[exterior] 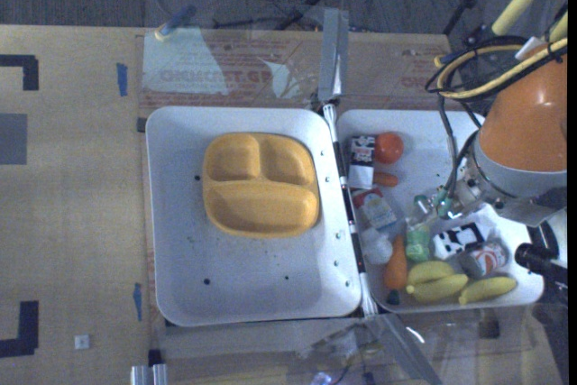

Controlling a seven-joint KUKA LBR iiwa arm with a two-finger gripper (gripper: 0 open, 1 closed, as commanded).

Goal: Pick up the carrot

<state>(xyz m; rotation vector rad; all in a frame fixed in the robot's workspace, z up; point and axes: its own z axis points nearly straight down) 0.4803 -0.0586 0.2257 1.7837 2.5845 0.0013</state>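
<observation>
A pale wooden worktop [72,221] (blue tape scraps, faint unreadable lettering) bore two bins. The tapered orange carrot [396,264] lay in the right shallow white bin [416,120], beside yellow bananas [460,285]; the pincer's [448,205] opening was indiscernible.

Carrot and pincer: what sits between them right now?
In the camera view, a green bottle stands between the carrot and the pincer, in the right bin.

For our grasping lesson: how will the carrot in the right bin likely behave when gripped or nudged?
The carrot looks like a smooth, tapered toy, so it probably stays stiff but may slip toward its thin end. Its rounded body suggests it could roll if pushed. It lies close against the bananas and other items, so a nudge would likely shift those too.
</observation>
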